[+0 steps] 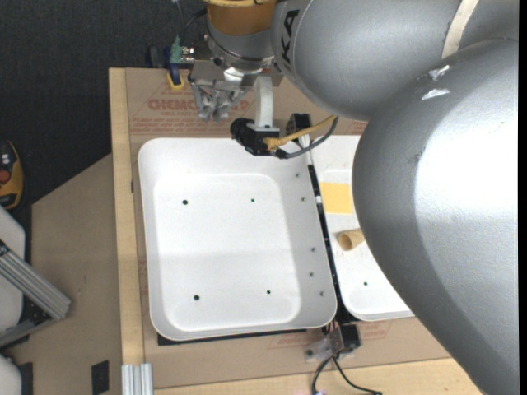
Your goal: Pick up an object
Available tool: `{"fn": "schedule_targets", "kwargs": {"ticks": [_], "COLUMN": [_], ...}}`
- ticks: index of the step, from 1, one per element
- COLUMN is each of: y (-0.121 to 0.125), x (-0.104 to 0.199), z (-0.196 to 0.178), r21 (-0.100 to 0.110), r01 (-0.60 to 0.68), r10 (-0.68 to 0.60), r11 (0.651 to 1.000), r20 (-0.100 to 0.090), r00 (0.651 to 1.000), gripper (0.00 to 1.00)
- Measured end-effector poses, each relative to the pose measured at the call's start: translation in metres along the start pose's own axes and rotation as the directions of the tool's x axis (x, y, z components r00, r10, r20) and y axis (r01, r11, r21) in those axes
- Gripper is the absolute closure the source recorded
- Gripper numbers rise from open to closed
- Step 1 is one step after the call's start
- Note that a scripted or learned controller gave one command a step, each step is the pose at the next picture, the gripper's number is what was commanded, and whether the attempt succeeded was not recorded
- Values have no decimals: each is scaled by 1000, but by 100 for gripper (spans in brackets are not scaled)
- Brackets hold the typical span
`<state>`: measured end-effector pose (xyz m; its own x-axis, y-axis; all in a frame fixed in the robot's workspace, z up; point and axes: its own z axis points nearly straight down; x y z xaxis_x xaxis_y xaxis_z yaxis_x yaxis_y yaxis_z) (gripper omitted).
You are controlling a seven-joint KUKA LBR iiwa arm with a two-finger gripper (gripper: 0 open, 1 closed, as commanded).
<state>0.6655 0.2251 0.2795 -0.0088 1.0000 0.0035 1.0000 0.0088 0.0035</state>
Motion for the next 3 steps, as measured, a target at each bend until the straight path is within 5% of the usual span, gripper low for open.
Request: {"fn": "schedule_targets", "kwargs": {"ticks": [3], "y": [1], "x": [0], "z": [-67], "r21": [-3], "r01": [-7], "r10": [7], "r11": [1000], "r20": [2], "r00": [1000], "gripper": [100]}}
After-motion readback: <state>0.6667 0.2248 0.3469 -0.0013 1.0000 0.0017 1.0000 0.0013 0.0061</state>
